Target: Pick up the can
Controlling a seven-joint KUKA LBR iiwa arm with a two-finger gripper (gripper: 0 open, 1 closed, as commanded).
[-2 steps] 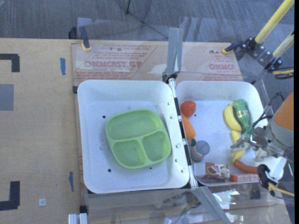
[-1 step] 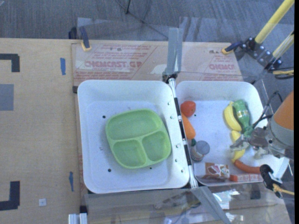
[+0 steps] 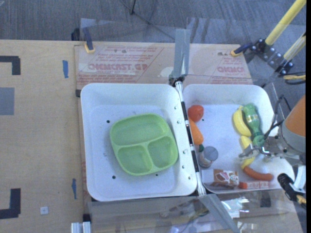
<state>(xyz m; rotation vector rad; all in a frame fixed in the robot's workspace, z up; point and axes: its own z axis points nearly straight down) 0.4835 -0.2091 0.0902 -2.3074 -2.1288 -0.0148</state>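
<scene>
Nearest the camera, along the front wall of the right-hand shallow white bin (image 3: 262, 92), lies a flat snack packet printed in red and white (image 3: 226, 177), and just to its right an orange carrot-shaped toy (image 3: 258, 174). Slightly farther back, close to the divider between the bins, the small silver-topped metal can (image 3: 209, 155) stands upright on the bin floor, touching nothing but the floor, with an orange elongated toy (image 3: 196, 132) just behind it and a round red tomato-like toy (image 3: 196, 112) beyond that. At the bin's right side the grey arm's gripper (image 3: 253, 151) hangs low over the floor, well apart from the can; whether its fingers are spread or closed cannot be told. Next to it sit two yellow banana-shaped toys (image 3: 239, 122) and a green plastic bottle (image 3: 252, 118). The left-hand white bin (image 3: 97, 101) holds a light green three-compartment plate (image 3: 143, 143). Both bins rest on the wooden worktop (image 3: 39, 130).
</scene>
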